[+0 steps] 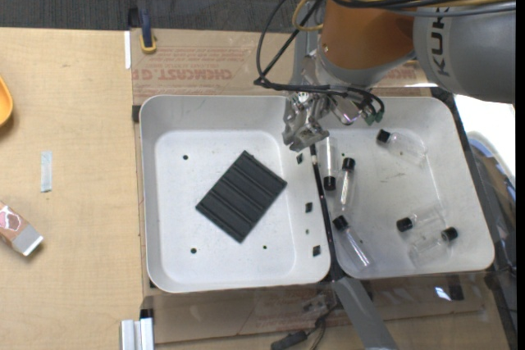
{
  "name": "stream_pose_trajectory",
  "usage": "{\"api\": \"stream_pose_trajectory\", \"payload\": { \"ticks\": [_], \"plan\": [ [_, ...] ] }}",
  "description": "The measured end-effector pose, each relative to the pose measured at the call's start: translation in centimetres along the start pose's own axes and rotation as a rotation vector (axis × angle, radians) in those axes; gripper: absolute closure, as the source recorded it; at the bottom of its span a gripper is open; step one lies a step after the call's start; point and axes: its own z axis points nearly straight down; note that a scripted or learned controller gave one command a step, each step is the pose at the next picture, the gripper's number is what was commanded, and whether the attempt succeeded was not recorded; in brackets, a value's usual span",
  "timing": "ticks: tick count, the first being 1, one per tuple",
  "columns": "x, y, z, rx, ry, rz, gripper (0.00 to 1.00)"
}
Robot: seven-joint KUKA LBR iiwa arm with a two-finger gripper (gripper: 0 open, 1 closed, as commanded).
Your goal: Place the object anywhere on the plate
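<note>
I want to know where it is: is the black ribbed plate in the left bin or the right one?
Left bin: the flat black ribbed plate lies inside the left white bin.

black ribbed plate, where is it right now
In the camera view the black ribbed plate lies flat in the middle of the left bin, turned diagonally, left of and below the claw at the divider between the bins.

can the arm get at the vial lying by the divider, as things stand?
Probably yes. The tool hangs just above the vial in the right bin, nothing lies over it; another vial alongside crowds it.
</note>
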Motion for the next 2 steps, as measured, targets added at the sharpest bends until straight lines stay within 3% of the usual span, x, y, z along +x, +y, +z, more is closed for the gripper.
{"api": "stream_pose_trajectory", "payload": {
  "ticks": [1,2],
  "plan": [
    [0.0,0.0,0.0,0.0,0.0,-0.001,0.0],
    [-5.1,2.1,-3.2,0.0,-0.002,0.038,0.0]
  ]
}}
